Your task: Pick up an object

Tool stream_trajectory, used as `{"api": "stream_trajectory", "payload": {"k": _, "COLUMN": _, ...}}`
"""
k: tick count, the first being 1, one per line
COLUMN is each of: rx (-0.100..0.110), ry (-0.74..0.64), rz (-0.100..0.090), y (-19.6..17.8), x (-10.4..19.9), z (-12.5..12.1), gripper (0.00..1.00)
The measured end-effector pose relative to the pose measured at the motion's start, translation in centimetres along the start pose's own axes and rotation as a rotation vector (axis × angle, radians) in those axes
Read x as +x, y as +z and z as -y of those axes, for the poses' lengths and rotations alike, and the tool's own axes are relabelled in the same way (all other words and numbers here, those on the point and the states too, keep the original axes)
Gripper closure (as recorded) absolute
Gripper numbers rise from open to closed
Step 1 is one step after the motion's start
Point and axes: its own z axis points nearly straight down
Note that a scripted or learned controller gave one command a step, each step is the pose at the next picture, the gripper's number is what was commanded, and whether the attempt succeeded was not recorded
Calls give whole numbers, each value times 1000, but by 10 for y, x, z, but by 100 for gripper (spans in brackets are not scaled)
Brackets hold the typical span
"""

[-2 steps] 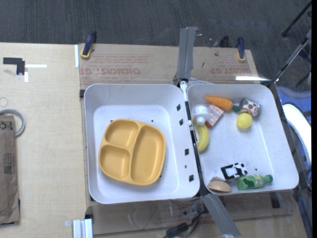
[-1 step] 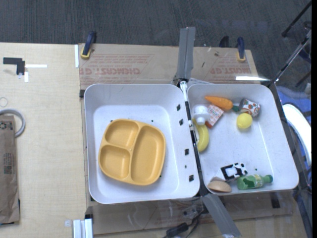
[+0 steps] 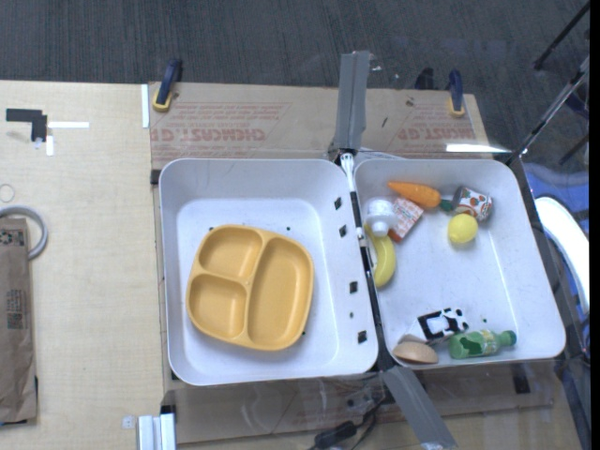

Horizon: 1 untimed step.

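Objects for picking, among them a banana (image 3: 383, 261), carrot (image 3: 415, 193), lemon (image 3: 461, 230) and green bottle (image 3: 482, 343), all lie in your right bin (image 3: 525, 279). Nothing is lifted; the whole pick remains. You cannot tell the gripper's state.

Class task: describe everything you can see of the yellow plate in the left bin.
The plate is a yellow, rounded-corner dish that looks like smooth plastic, split by raised ridges into three compartments: two smaller ones on the left side of the view, one long one on the right. It lies flat and face up, slightly turned, on the floor of the left bin, toward the near side. All three compartments hold nothing.
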Motion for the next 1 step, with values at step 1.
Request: {"api": "stream_trajectory", "payload": {"k": 1, "rx": -1, "ry": -346, "rz": 0, "y": -1, "x": 43, "z": 1, "gripper": 100}}
